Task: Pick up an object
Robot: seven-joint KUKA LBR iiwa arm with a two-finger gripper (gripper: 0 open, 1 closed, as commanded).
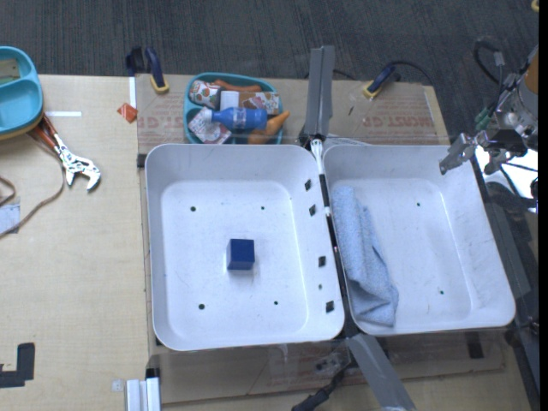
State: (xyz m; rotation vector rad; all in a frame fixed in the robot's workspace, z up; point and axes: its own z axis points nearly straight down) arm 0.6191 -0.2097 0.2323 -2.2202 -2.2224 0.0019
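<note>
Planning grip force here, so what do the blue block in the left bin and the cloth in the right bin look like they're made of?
Blue block: probably hard plastic or painted wood; crisp edges, even matte colour. Cloth: soft woven fabric, light blue-grey, bunched in folds.

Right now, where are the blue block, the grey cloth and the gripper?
blue block (241, 253): camera view, on its top face, in the left bin.
grey cloth (364, 259): camera view, mid-fold, along the right bin's left side.
gripper (481, 139): camera view, at its tip, over the right bin's far right rim.
</note>
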